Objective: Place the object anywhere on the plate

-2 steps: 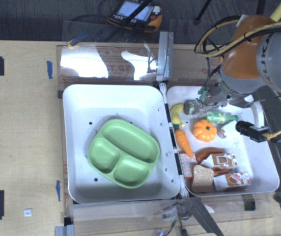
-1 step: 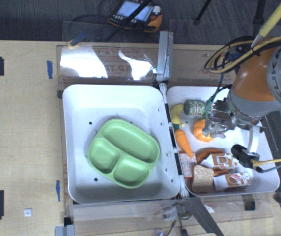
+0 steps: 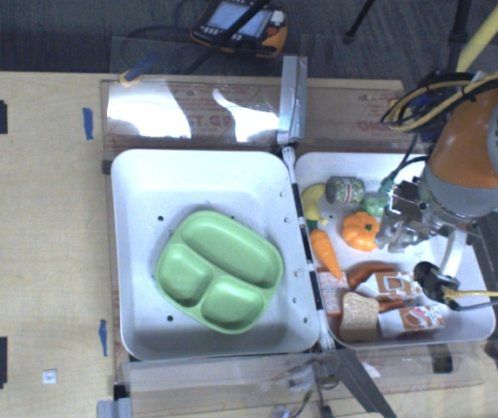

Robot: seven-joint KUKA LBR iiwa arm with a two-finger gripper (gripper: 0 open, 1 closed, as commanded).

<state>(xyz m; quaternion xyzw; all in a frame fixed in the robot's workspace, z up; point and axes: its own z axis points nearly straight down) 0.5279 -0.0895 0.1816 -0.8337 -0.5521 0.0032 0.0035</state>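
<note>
My gripper [image 3: 399, 233] hovers in the right bin [image 3: 480, 320] beside the toy pumpkin [image 3: 360, 230], still picking; next I must grasp it and carry it to the green plate [image 3: 218, 270].

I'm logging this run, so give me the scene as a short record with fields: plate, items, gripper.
plate: green plate with three compartments, in the left bin, nothing on it
right bin: can, orange pumpkin-like toy, carrot, bread slice, small packets
gripper: over the right bin, beside the pumpkin-like toy; finger state unclear
task status: no object on the plate yet
</note>
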